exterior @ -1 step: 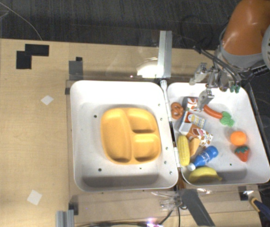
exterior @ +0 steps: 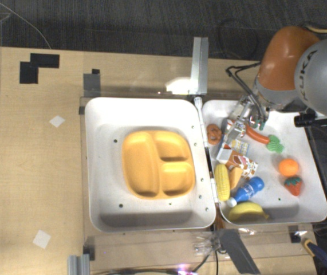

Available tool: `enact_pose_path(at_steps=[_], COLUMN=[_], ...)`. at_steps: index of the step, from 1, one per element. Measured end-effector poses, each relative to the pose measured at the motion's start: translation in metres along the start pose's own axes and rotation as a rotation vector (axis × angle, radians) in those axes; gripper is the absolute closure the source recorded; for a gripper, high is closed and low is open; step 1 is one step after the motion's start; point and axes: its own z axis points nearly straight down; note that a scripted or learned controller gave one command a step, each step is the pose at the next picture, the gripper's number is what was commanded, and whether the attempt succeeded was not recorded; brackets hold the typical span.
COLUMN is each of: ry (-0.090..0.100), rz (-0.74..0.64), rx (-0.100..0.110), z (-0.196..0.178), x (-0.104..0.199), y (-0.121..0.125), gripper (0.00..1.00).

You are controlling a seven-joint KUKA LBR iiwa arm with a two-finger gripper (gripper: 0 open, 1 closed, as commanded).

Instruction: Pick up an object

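My gripper (exterior: 232,132) hangs low over the upper left part of the right bin (exterior: 312,153), reaching in from the grey arm with its orange band (exterior: 283,59). Just left of it lies a brown pretzel (exterior: 213,133). To its right lies a carrot (exterior: 259,135) with a green top. Right below the gripper's tip is a small white carton (exterior: 227,152), with a printed snack packet (exterior: 243,166) under that. Whether the gripper touches the carton I cannot tell.
Also in the right bin are an orange (exterior: 288,167), a strawberry (exterior: 293,185), a corn cob (exterior: 222,181), a blue bottle (exterior: 248,190) and a banana (exterior: 247,211). The left bin (exterior: 100,153) holds a yellow divided tray (exterior: 157,162).
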Motion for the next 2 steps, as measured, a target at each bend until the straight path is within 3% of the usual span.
enact_pose_path(at_steps=[1,2], ry=[-0.005,-0.035], rz=[0.109,0.307], rx=[-0.006,-0.019], z=[0.009,0.008], x=[0.004,0.068], y=[-0.002,-0.053], gripper=[0.00,0.00])
